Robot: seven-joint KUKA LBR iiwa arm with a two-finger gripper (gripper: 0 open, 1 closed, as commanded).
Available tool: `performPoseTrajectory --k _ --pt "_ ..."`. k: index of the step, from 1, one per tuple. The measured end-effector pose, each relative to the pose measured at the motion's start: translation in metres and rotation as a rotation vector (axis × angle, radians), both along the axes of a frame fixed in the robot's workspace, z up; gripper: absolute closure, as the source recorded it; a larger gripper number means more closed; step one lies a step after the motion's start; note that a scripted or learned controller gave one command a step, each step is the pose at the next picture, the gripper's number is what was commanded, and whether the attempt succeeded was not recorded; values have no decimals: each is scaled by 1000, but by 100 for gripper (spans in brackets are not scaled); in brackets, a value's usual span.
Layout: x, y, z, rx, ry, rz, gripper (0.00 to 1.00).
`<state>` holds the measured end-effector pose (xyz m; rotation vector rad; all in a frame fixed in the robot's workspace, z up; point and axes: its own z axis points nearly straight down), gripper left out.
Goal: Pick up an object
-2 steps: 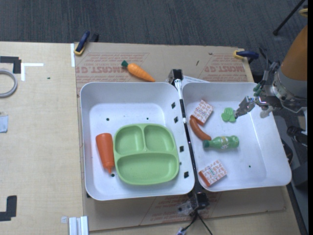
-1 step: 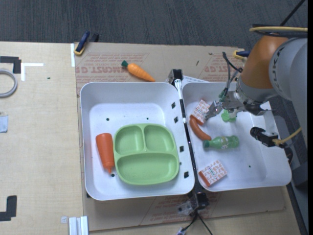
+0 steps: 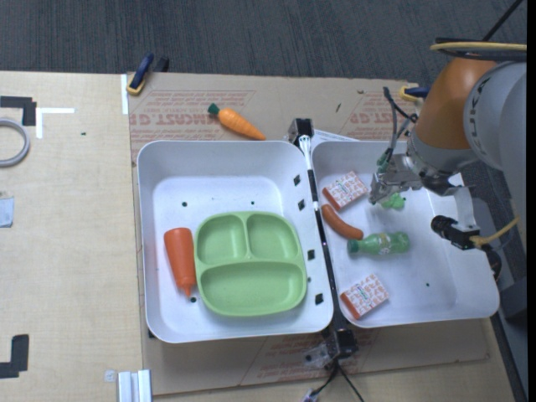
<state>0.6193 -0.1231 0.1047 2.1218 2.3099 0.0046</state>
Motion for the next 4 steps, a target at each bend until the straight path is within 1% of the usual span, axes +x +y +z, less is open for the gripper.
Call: performPoseTrajectory --k 1,2,3,4 --pt "0 0 0 0 0 0 0" --pt "-53 29 1 2 7 -80 0" --pt "-45 22 -12 -1 6 656 0" --pt "-44 22 -2 -3 2 654 100"
